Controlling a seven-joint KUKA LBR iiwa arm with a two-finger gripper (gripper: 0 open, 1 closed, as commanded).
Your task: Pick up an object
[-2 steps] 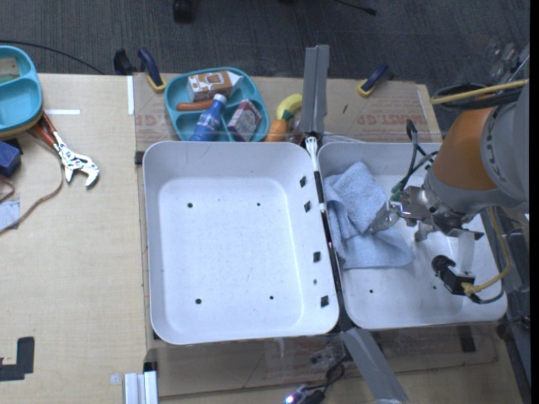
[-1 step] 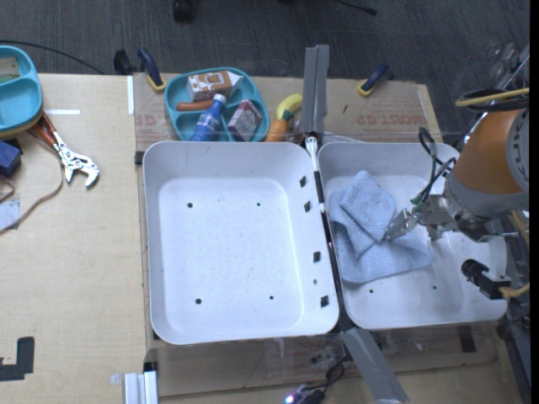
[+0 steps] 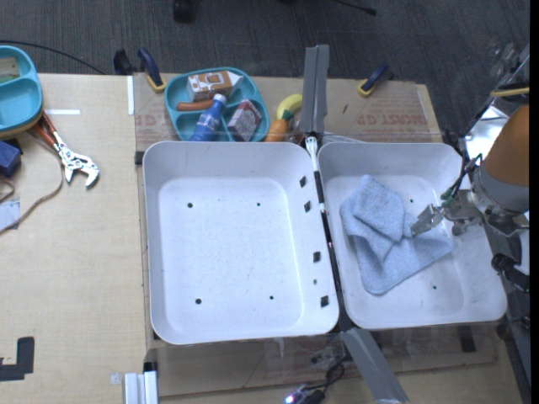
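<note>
In the right bin (image 3: 480,305), the gripper (image 3: 424,222) touches a blue cloth (image 3: 383,234) (crumpled)

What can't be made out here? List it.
- Gripper fingers: too small and blurred at the blue cloth to tell open from shut.
- Arm: cut off by the right edge.
- Teal tray contents: labels too small to read.
</note>
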